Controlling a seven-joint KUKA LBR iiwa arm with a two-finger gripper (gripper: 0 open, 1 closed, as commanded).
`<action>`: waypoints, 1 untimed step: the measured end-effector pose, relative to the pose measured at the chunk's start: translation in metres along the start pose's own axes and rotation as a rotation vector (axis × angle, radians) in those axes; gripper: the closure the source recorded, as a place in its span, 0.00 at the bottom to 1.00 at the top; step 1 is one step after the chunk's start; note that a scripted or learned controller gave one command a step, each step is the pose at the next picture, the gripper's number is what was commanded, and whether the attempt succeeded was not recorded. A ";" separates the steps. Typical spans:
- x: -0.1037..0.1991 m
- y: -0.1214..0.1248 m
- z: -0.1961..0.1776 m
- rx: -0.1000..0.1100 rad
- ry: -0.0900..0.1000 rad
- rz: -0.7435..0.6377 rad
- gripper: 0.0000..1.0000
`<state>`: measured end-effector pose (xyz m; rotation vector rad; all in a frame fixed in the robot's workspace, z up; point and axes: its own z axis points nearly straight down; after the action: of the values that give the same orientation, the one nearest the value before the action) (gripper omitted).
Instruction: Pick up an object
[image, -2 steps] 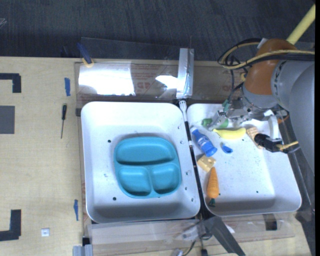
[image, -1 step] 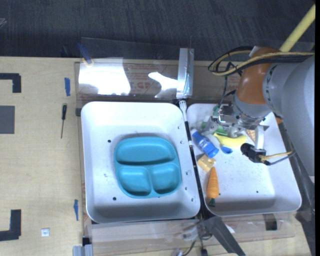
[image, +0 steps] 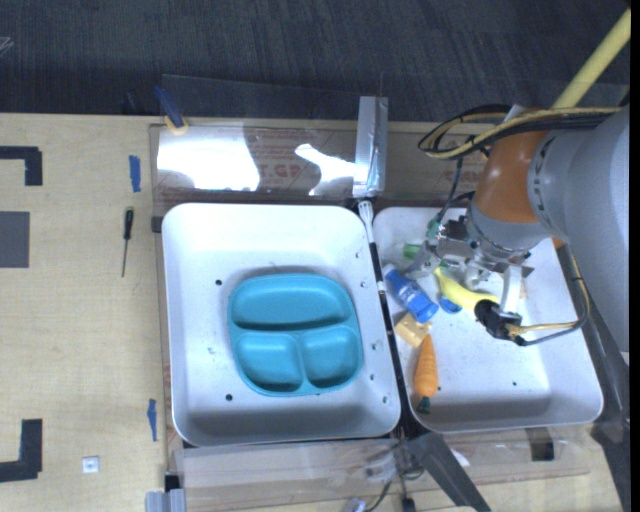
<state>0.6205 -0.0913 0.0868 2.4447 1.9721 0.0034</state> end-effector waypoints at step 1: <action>0.001 0.002 -0.013 -0.006 0.001 -0.001 1.00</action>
<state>0.6224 -0.0912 0.0993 2.4403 1.9710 0.0100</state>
